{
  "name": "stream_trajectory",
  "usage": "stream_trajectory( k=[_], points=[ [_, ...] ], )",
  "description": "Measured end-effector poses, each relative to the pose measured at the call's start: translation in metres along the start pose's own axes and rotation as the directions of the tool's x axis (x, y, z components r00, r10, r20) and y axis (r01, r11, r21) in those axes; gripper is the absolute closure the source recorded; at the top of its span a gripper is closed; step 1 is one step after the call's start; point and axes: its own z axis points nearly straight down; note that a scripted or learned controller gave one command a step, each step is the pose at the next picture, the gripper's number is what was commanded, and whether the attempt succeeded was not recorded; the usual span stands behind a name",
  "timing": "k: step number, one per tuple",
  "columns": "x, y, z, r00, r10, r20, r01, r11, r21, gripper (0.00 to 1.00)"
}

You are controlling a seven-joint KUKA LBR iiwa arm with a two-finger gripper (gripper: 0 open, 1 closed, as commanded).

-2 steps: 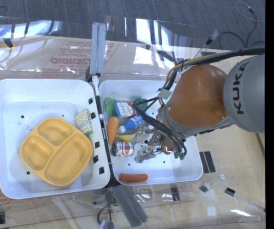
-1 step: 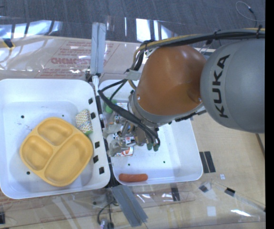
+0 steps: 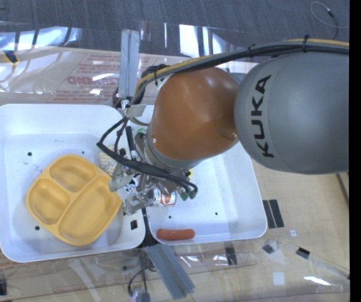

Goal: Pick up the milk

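1. I think the milk (image 3: 166, 197) is the small red and white carton in the right bin (image 3: 243, 225), close to the bin's left wall. My orange wrist (image 3: 190, 121) hides most of it, so I am not fully sure.
2. My fingers (image 3: 144, 197) hang low over the edge where the two bins meet, with the carton just beside them at about 3 o'clock. I cannot tell if they are open or closed, because cables and the wrist cover them. I see nothing held between them.
3. To do this step well, I should centre over the carton first, with one finger on each flat side, and only then go down.
4. The bin wall is very near at 9 o'clock of the carton. A finger could land on the wall, so I should turn the grasp along the wall.
5. The sausage (image 3: 175, 234) lies at 5 o'clock of the carton, apart from it, and the yellow plate (image 3: 73, 200) is in the left bin (image 3: 17, 124). Both I should leave untouched.
6. I should close gently, because a light carton may tip or slide away.
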Motion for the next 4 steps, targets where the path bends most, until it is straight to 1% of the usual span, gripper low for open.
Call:
stream_trajectory(
  k=[1,2,3,4],
  points=[
    [0.012,-0.078,-0.082,1.0,-0.02,0.004,0.02,1.0,0.003,1.0],
    [0.001,-0.069,-0.029,0.997,-0.071,0.001,0.071,0.997,0.0,1.0],
    [-0.014,-0.002,-0.052,0.998,-0.056,0.005,0.056,0.998,0.002,1.0],
    [-0.013,0.017,-0.01,0.933,-0.361,0.001,0.361,0.933,0.001,1.0]
  ],
)
